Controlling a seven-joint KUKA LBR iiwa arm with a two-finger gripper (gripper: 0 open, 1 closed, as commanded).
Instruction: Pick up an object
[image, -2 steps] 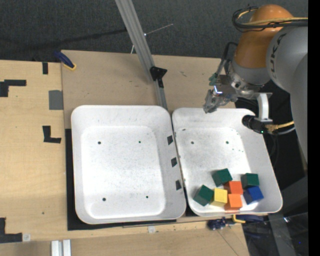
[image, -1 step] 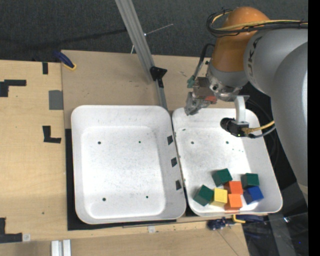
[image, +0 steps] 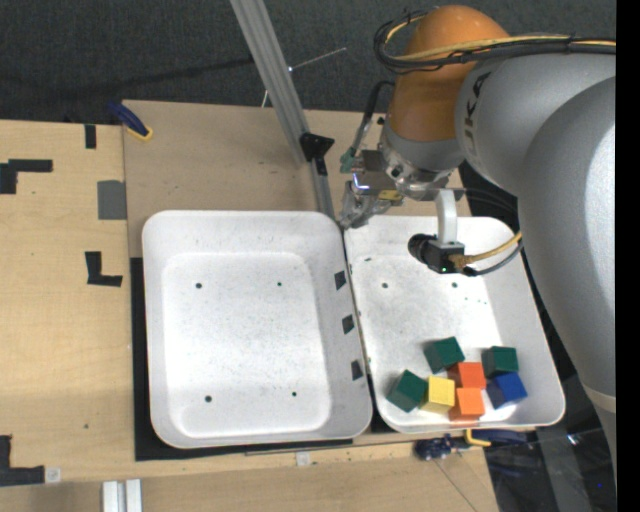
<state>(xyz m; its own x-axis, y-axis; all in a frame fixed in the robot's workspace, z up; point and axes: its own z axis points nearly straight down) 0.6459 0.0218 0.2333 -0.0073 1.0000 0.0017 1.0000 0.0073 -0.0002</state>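
Plywood bench (image: 230, 150) under everything, pale and matte, with a dark mat under two shallow white bins that sit touching side by side. Left bin (image: 160, 240) has nothing but speckles and a few small dark dots on its floor. Right bin (image: 400, 300) has all the goodies, bunched in its lower right corner.

What I'm working with: a clump of small cubes, hard-edged, look like painted wood or plastic. Two dark green ones (image: 443, 353) and (image: 407, 390), a third green (image: 500, 359), a yellow (image: 441, 391), two orange (image: 469, 376) and (image: 468, 402), and a blue (image: 508, 388). They're packed tight, most touching a neighbour, so no real long axis to line up on. Cubes are cubes.

My gripper (image: 357, 205) sits up at the top of the frame, right over the upper left corner of the right bin near the seam between the bins. Can't tell how the claw is set from this angle, it's a dark metal blur.

So the whole pile lies down and to the right of the claw, well apart. I'd guess the outer green cube at the lower left of the clump is the easiest grab, since it has free sides.
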